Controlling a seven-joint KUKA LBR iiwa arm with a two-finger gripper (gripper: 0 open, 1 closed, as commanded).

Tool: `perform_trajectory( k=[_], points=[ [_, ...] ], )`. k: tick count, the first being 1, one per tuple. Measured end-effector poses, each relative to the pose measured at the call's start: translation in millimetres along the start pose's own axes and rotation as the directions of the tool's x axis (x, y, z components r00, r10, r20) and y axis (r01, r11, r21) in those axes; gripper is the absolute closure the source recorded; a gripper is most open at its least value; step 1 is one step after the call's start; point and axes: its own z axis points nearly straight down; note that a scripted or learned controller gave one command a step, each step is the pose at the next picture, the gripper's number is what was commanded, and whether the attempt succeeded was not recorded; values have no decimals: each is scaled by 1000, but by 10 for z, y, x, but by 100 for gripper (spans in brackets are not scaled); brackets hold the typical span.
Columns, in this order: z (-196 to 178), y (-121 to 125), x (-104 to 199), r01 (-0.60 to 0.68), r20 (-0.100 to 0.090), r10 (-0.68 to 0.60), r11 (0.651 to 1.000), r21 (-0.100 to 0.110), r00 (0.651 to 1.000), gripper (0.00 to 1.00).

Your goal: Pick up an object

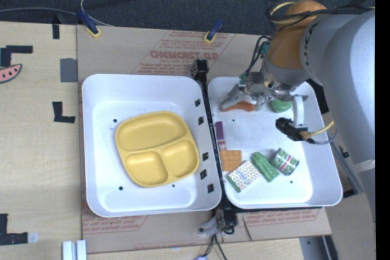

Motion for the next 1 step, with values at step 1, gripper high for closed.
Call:
perform_trajectory(
  k=[1],
  points=[
    [-92,-1,5,1,-1,-1,1000,1,1000,100]
  ],
)
